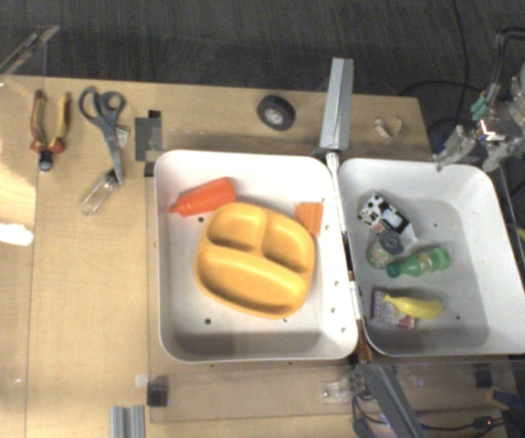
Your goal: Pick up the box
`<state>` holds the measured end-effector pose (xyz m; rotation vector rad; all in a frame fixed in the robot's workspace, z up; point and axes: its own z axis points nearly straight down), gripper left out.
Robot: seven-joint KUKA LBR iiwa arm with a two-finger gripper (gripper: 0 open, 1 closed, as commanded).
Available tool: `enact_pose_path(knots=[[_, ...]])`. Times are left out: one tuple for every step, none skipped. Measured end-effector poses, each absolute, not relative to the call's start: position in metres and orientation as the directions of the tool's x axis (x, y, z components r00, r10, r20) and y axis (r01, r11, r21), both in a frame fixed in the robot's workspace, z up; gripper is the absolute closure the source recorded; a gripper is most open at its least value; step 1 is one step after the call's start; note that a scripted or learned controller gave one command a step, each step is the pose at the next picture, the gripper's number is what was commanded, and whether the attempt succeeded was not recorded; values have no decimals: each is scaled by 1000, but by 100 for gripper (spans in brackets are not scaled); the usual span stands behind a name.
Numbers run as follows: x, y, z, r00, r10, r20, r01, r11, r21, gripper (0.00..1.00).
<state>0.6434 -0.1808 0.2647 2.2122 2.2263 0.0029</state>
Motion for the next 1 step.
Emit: enact_pose_path(knots=[[647,-139,142,-180,984,-1,984,180,3,0]])
